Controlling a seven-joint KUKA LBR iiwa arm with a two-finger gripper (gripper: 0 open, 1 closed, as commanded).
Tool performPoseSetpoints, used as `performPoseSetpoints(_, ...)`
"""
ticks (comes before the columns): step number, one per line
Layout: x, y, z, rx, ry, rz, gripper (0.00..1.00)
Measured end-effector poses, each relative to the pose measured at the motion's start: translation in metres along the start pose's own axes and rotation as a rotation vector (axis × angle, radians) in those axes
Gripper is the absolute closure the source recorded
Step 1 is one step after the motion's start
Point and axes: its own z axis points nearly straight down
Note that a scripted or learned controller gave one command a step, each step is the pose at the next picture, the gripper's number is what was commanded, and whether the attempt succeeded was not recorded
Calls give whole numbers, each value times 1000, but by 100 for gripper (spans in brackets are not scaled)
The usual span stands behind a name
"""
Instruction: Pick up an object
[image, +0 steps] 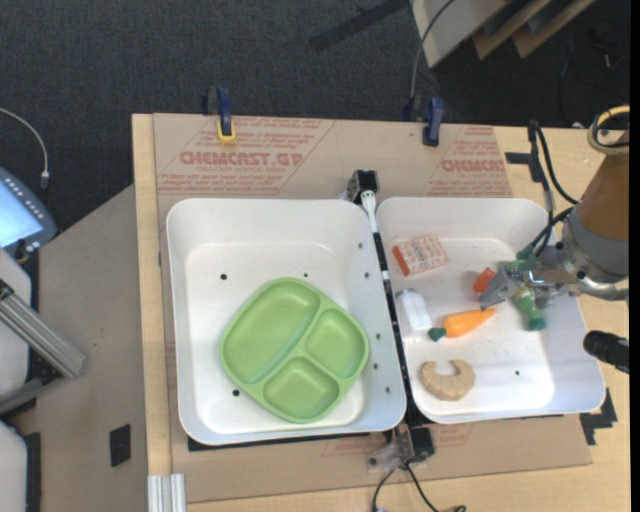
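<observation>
Carrot (468, 322): I see it just left of the gripper (522, 290) (grip state unclear), long axis running left-right.

I see two bins side by side on the worktop (300, 140). The left bin (190, 330) holds a plate with three parts (294, 347). The plate sits toward the front of its bin, near the middle.

The right bin (570, 385) holds more things. A small packet (420, 255) lies toward the back, on the left side. A little tube (414, 310) lies just in front of it, close to the left wall. A toy carrot (468, 322) lies in the middle, just right of the tube. A curved bread piece (447, 379) lies near the front, before the carrot. The pincer (515, 285) sits over the right side, behind the carrot and close to it.
</observation>
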Motion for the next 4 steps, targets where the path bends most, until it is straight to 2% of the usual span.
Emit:
performPoseSetpoints(1, 0, 3, -7, -15, -3, -4, 0)
performPoseSetpoints(2, -9, 4, 50, -8, -1, -2, 0)
performPoseSetpoints(3, -6, 9, 96, -20, 6, -5, 0)
performPoseSetpoints(4, -7, 11, 82, -31, 0, -6, 100)
